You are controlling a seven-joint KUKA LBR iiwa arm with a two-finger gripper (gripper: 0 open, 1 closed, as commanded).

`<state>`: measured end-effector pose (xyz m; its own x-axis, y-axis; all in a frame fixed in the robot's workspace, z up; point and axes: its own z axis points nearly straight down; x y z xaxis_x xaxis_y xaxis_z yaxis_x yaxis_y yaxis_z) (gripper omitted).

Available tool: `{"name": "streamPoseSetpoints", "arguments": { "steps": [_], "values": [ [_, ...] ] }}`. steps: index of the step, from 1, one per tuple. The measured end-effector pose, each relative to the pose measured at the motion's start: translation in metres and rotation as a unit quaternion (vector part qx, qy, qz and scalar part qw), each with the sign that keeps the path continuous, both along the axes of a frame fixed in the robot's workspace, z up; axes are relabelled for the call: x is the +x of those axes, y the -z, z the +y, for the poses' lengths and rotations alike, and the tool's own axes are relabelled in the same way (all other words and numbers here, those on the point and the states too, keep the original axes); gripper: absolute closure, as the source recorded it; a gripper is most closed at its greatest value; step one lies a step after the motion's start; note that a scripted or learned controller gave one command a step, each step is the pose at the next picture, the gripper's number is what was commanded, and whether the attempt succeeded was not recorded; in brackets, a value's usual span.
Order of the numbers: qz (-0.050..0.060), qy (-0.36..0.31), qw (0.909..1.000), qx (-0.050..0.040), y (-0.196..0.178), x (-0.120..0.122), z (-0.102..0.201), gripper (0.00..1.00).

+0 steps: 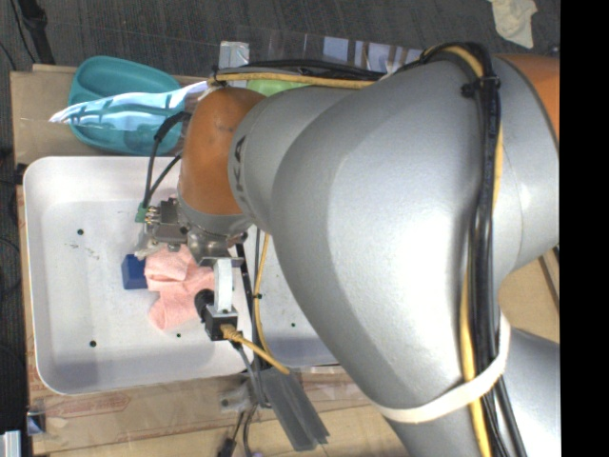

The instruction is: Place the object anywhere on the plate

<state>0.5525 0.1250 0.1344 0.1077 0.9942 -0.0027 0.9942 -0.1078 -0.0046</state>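
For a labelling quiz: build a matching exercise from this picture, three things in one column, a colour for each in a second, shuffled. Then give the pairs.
Things:
1. small block in the left bin
2. crumpled cloth beside that block
3. bag beyond the bin's far rim

Colours:
A. pink
B. teal
C. blue

Pairs: 1-C, 2-A, 3-B
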Motion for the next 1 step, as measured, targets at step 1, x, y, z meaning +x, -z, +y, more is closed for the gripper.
{"name": "streamPoseSetpoints", "arguments": {
  "steps": [1],
  "values": [
    [0.001,-0.003,1.0000,-0.0002,-0.0090,0.0000,0.0007,1.00]
  ]
}}
